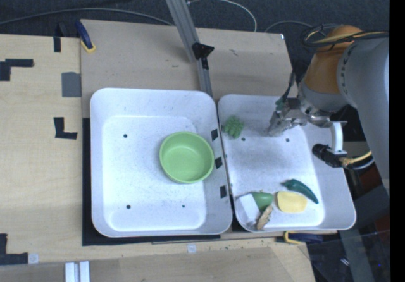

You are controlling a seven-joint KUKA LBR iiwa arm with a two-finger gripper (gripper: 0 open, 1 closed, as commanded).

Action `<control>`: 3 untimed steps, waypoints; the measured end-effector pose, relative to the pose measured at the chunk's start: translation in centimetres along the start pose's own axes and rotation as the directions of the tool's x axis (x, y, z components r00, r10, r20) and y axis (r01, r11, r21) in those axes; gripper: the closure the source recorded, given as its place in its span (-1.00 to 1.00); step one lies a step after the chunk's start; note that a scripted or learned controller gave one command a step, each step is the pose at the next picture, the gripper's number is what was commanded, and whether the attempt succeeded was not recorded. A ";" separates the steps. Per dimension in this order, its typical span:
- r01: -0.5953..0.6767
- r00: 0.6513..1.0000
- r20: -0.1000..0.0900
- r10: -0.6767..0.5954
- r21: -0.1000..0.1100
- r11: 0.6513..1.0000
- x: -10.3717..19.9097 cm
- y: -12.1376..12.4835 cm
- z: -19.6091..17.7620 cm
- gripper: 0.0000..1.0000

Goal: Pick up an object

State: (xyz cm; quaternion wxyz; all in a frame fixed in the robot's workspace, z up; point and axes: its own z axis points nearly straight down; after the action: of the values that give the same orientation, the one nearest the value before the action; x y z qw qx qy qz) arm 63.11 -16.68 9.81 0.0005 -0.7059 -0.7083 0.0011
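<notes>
My gripper [276,128] hangs over the upper right part of the right bin [266,160], its fingers pointing down at bare bin floor. A small green knobbly object [233,126] lies to its left, near the bin's upper left corner. At the bin's front sit a yellow piece [292,202], a dark green pepper-like piece [302,190], a green-and-white piece [261,200] and a thin tan stick [264,215]. I see nothing between the fingers.
A light green bowl [186,157] stands in the left bin [126,173]. A grey pole [183,18] slants from the top down to the divide between the bins. Cables [221,2] lie behind the bench.
</notes>
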 end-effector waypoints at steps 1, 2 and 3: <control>-0.001 1.000 0.000 0.001 -0.007 1.000 0.4 0.9 -6.0 1.00; -0.001 1.000 0.000 0.001 -0.008 1.000 0.9 0.3 -12.0 1.00; -0.002 1.000 0.000 0.002 -0.006 1.000 0.9 0.4 -16.3 1.00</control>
State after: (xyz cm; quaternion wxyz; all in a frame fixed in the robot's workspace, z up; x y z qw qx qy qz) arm 63.58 -15.78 26.15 -0.0018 -0.7065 -0.7077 -0.0011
